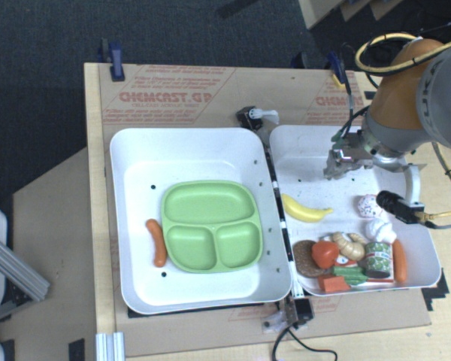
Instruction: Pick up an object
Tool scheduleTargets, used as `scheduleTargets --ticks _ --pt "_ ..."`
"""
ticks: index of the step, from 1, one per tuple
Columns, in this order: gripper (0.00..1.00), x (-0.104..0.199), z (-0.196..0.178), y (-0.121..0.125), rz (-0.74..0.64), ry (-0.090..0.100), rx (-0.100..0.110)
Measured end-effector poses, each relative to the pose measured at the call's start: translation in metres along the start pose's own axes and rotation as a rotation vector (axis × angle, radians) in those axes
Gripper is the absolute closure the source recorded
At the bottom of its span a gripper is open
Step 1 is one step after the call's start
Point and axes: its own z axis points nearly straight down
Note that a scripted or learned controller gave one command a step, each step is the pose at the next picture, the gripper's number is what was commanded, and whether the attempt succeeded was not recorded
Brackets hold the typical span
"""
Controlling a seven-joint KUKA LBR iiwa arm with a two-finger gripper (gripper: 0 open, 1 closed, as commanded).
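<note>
Gripper: hangs over the bare upper part of the right bin; I cannot tell its state.
Banana: lies apart from the toy food pile, nearest below my tool.
Approach: I would descend straight onto its middle, across its narrow width.
Left bin: green tray, sausage.

The right bin has bare floor across its upper left, above the banana. Its lower part is crowded: a pile of toy food packs the bottom corner, and the arm overhangs the upper right. In the left bin, the green tray fills the middle, a sausage lies just beside it, and bare strips run along the top and bottom.
</note>
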Motion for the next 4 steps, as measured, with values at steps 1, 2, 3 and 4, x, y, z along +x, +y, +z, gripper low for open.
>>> scheduleTargets --ticks 1,2,3,4 --pt "1.00 0.058 -0.064 0.064 -0.002 0.000 -0.006" --pt "1.00 0.099 -0.071 0.055 0.001 0.002 0.006" --pt "1.00 0.053 -0.058 0.059 0.010 -0.002 0.007" --pt "1.00 0.105 -0.059 0.050 0.001 0.002 0.009"
